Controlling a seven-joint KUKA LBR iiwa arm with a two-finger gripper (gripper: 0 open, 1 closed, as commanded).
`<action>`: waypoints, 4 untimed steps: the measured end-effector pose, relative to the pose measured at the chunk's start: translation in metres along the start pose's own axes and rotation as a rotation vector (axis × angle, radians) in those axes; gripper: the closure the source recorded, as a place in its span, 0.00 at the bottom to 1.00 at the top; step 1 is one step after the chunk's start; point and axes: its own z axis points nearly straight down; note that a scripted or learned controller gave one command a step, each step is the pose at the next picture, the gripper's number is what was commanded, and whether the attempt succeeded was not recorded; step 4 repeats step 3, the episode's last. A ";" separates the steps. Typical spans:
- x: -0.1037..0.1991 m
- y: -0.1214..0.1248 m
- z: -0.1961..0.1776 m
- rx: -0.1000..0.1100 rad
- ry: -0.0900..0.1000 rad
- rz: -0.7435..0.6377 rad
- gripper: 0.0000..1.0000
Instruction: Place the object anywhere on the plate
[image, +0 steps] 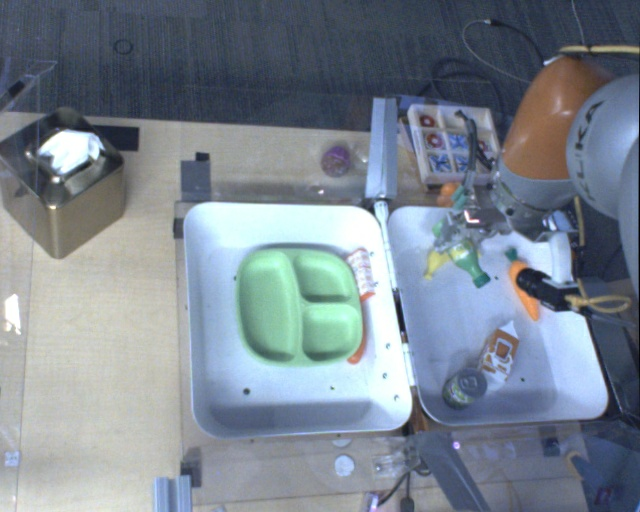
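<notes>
The camera view looks down on a wooden counter (100, 350) carrying two shallow white plastic bins. The left white bin (215, 385) holds a green three-compartment plastic plate (298, 305), which serves as the landmark here. Touching the plate's right rim lies a small white and red wrapped packet (361, 271), and an orange sliver (355, 352) peeks out at the plate's lower right corner.

The right white bin (575, 385) lies just right of the plate's bin. In its upper part, to the right of the plate, the tool (472, 222) of the grey arm with an orange band (560, 110) sits low over a yellow and green soft object (455, 258); whether its fingers are wide or closed on anything cannot be told. Further right of the plate lies an orange carrot-like toy (526, 292). Below and right of the plate rest a brown and white packet (500, 352) and a dark round can (464, 388).

Far left of the plate stands a brass-coloured square box with white contents (62, 185). Above and right of the plate lies a colourful printed card (448, 140).
</notes>
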 end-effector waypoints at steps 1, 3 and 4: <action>0.082 -0.019 0.001 0.003 0.001 -0.062 1.00; 0.159 -0.038 -0.006 0.002 0.002 -0.286 0.00; 0.159 -0.038 -0.006 0.002 0.002 -0.286 0.00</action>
